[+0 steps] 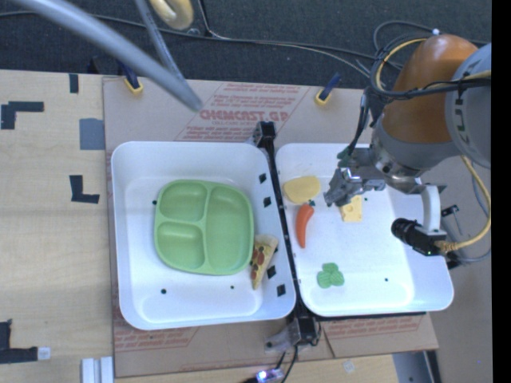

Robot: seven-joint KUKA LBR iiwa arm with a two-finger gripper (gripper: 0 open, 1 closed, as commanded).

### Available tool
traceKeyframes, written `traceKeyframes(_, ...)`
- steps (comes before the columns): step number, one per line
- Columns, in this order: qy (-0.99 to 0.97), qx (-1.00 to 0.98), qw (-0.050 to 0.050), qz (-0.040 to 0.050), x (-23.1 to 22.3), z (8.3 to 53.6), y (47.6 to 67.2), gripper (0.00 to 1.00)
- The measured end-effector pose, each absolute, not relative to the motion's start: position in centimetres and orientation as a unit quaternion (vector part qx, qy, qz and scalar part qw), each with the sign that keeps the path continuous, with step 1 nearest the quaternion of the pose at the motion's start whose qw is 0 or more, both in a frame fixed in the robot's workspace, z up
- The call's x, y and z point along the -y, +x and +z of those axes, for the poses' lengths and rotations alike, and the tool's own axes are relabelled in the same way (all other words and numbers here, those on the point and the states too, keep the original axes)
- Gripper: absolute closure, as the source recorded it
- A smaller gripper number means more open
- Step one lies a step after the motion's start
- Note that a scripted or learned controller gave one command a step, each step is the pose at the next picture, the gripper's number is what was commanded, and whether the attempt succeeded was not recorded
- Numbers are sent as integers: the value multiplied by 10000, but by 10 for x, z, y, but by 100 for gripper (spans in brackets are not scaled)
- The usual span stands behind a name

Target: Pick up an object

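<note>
My gripper (pixel 343 190) hangs low over the right bin (pixel 415 290), near its middle. A small yellow cheese wedge (pixel 351 211) lies just below and in front of it, touching or nearly touching the gripper's tip. To its left lie a pale yellow round piece (pixel 302 188) and an orange-red carrot-like piece (pixel 304 224). A green broccoli-like piece (pixel 330 276) rests toward the bin's front.
The left bin (pixel 132 214) holds a green divided plate (pixel 204 226) and a pizza slice (pixel 261 260) against the divider (pixel 279 214). A black fitting on the arm (pixel 415 236) overhangs the right bin's right side. Grey poles (pixel 120 34) cross the top left.
</note>
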State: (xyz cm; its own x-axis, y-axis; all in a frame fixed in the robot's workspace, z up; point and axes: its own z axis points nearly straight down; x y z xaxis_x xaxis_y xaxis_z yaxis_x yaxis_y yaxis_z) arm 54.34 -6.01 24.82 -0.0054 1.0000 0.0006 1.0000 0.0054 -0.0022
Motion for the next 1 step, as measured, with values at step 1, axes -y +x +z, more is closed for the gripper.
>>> traceKeyframes(1, -7050, 7093, 15, 7, 4, 232, 541, 100)
